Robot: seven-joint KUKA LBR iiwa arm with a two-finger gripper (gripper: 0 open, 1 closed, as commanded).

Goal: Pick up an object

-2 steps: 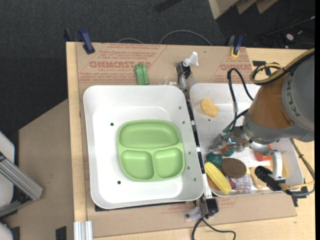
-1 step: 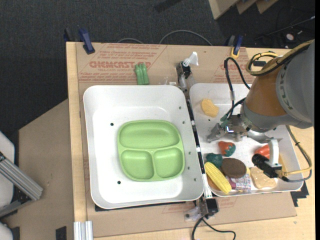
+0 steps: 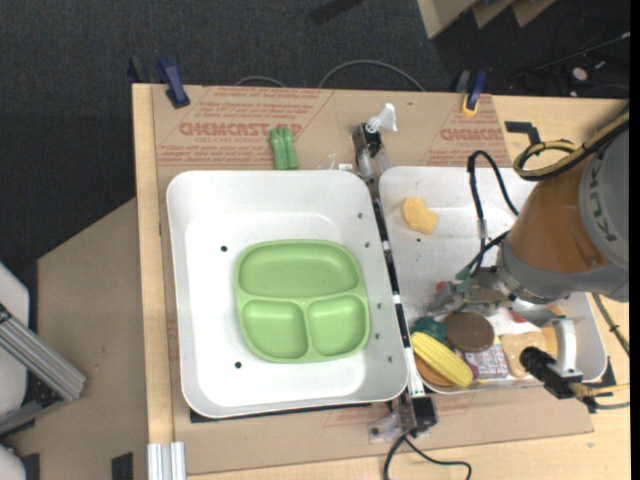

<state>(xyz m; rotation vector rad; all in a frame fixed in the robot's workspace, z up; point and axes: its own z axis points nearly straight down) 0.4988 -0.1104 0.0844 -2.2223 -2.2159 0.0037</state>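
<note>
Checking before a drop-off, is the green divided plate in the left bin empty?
Empty: all three compartments of the green plate show bare green.

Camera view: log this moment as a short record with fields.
left bin: holds a green divided tray
right bin: yellow piece near the far end; pile at the near end with a yellow corn-like item and a brown disc
arm: reaching from the right over the right bin's near pile
object held: cannot tell

The green three-compartment plastic tray (image 3: 300, 300) looks smooth and matt. Both shallow white bins (image 3: 200, 268) seem smooth plastic, faintly glossy. The printed brown board (image 3: 240, 128) beneath looks like matt cardboard.
</note>
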